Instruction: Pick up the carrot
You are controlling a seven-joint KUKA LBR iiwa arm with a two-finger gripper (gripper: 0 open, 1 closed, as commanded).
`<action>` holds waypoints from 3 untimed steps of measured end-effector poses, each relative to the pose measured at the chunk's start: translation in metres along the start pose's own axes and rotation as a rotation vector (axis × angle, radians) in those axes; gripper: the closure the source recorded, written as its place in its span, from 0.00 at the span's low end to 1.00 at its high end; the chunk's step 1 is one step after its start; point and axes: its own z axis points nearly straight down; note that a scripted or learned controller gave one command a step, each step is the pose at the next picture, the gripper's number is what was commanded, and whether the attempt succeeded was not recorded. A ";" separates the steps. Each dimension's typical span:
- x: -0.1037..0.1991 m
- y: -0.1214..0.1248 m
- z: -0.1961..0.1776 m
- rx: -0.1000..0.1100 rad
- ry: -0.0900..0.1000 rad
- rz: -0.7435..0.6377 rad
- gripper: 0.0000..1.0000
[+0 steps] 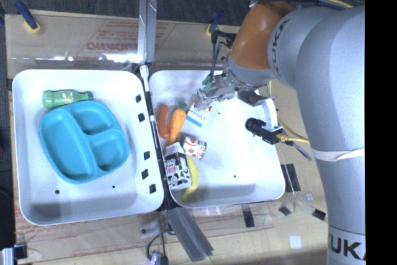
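Carrot (177,123) in right bin (248,186), blue tray (84,139) in left bin (25,183)

You see the surface (186,34) carrying two white bins: left bin (25,152) beside right bin (248,177), walls touching.

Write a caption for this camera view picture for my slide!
Robot pincer hovers by the carrot in the right bin; blue tray waits left.

Orange carrot (177,121) just left of gripper (208,94). Blue tray (84,139) and green bottle (67,97) far left, in white bin (25,152). Black-and-white spotted carton (177,172) and yellow banana (192,178) below gripper. Arm (310,53) grey, orange band.
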 end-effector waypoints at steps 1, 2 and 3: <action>0.000 0.000 0.000 0.000 0.000 0.001 0.00; 0.020 0.038 0.042 -0.011 -0.005 0.176 0.00; 0.019 0.039 0.031 -0.014 -0.007 0.173 1.00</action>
